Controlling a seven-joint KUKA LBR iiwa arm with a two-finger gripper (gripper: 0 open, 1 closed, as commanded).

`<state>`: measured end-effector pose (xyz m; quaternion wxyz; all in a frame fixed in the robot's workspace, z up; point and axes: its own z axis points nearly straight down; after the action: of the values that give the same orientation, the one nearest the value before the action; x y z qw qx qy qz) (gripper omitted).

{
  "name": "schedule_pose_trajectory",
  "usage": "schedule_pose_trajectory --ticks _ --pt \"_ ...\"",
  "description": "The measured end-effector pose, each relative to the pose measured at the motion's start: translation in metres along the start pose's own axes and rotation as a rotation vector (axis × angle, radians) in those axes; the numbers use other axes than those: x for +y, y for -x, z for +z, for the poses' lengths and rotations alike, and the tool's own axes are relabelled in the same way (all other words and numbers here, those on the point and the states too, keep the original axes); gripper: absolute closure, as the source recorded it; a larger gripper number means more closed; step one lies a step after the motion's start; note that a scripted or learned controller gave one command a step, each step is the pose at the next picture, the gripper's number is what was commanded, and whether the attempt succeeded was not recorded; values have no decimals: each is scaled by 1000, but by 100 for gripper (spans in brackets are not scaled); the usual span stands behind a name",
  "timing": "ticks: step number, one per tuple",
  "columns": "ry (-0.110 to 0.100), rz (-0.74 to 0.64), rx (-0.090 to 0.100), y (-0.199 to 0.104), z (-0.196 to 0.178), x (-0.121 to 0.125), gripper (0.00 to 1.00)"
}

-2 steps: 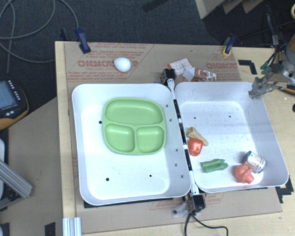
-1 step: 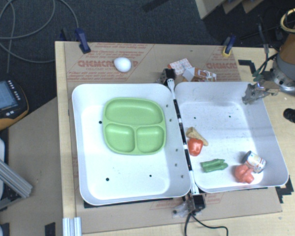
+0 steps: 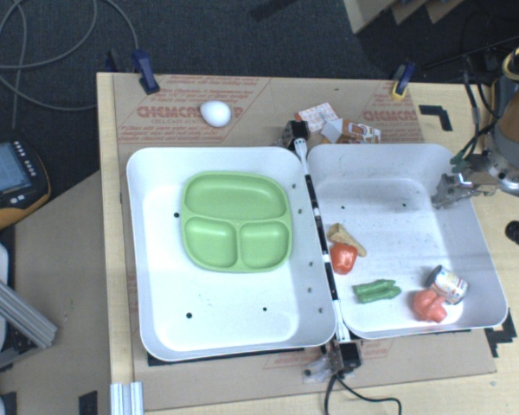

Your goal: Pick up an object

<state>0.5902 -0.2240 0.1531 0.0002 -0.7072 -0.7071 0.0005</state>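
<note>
The right bin (image 3: 389, 184) holds a red pepper-like piece (image 3: 343, 257) with a tan scrap (image 3: 342, 234) just above it, both near its left wall. A green pod (image 3: 376, 291) lies toward the front. At the front right corner are a red lump (image 3: 427, 306) and a small silver can (image 3: 450, 284), which touch each other. My gripper (image 3: 446, 190) hangs at the bin's right rim, far from all of these, with nothing seen in it.
A green three-part plate (image 3: 236, 220) sits in the left bin (image 3: 156, 258). On the bench behind the bins lie a white egg-shaped ball (image 3: 214, 112) and crumpled wrappers (image 3: 333, 124). Blue clamps (image 3: 144, 69) (image 3: 403, 78) grip the bench's back edge.
</note>
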Motion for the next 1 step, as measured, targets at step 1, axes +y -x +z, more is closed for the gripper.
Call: schedule_pose_trajectory --ticks 1 --pt "0 0 1 -4 4 -25 100"
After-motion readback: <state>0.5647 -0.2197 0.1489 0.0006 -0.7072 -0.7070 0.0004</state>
